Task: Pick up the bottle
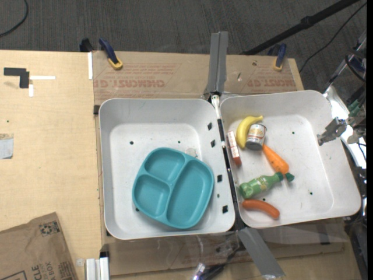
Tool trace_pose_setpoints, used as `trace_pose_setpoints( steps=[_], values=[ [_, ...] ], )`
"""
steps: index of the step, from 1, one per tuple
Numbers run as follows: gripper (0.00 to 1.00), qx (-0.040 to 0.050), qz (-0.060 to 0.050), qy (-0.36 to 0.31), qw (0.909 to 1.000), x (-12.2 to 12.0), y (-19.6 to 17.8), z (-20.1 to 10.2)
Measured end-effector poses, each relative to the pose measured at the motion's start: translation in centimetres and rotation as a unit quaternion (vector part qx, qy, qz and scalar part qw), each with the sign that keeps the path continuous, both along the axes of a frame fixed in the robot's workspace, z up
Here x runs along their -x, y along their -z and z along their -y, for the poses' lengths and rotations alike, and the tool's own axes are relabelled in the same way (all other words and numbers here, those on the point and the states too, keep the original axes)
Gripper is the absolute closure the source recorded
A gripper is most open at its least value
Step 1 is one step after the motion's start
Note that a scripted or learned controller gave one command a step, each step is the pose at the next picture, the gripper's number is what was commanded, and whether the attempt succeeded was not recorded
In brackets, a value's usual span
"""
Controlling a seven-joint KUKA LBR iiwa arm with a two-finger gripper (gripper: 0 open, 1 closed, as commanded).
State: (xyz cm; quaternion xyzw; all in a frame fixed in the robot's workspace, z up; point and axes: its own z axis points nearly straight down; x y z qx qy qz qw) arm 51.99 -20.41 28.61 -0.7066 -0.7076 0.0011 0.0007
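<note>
Camera view looked down on the worktop [46, 174] with its two white bins. The green bottle [263, 184] lay on its side on the floor of the right bin [315, 107], its cap end pointing toward the bin's right wall and slightly up the picture. The gripper [333, 129] sat at that bin's right rim, well apart from the bottle, up and to the right of it, with bare bin floor between them. Nothing showed between its parts, and whether it stood wide or narrow could not be told from this angle.

Around the bottle the other things were clustered. An orange carrot [275, 158] lay just above the bottle, its lower end close to the cap. A small tin can [255, 136] lay further above, touching a yellow banana [249, 125] that curved over it. A red sausage-like piece [260, 208] lay just below the bottle, near the bin's front wall. A narrow red and white packet [233, 148] stood up and to the left of the bottle, against the bin's left wall.

Far left of the bottle, in the left bin [116, 121], rested a teal divided plate [173, 187].
</note>
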Motion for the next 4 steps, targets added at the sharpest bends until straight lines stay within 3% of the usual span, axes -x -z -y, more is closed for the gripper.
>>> trace_pose_setpoints(
  steps=[1, 2, 3, 4],
  values=[
    [0.00, -0.0005, 0.000, -0.015, 0.9999, 2.0, 12.8, -8.0],
    [0.00, 0.0030, 0.011, -0.100, 0.9950, 3.3, 18.7, -10.7],
    [1.00, 0.0034, 0.013, -0.098, 0.9951, 3.2, 17.6, -10.7],
    [1.00, 0.0000, 0.000, -0.106, 0.9944, 3.6, 9.5, -15.9]
  ],
)
